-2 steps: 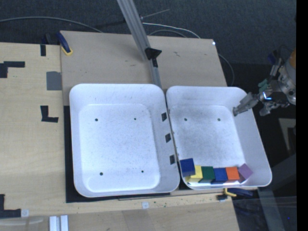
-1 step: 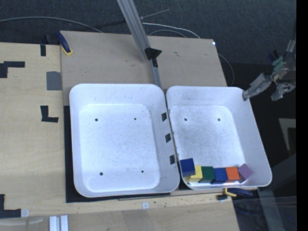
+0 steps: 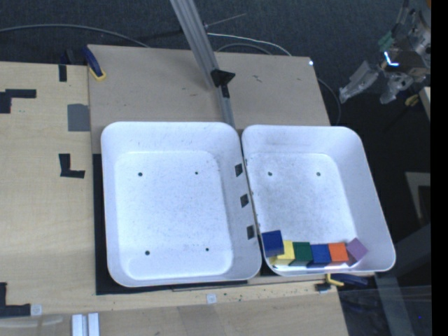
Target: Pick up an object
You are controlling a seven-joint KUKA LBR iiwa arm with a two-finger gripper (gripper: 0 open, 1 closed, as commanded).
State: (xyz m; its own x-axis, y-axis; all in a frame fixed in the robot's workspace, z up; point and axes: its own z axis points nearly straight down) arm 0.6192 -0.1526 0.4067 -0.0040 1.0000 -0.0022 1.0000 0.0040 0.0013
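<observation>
Coloured blocks (image 3: 311, 251) bunched along near edge of right bin (image 3: 364, 166), likely slid downslope. Gripper (image 3: 385, 65) parked beyond bin's far right corner; grasp state unclear.

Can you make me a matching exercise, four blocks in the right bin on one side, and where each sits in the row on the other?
Blocks:
1. blue block
2. green block
3. orange block
4. purple block

Places:
A. right end of the row
B. left end, resting on a yellow block
C. just left of the purple one
D. just right of the yellow one

Pairs: 1-B, 2-D, 3-C, 4-A
</observation>
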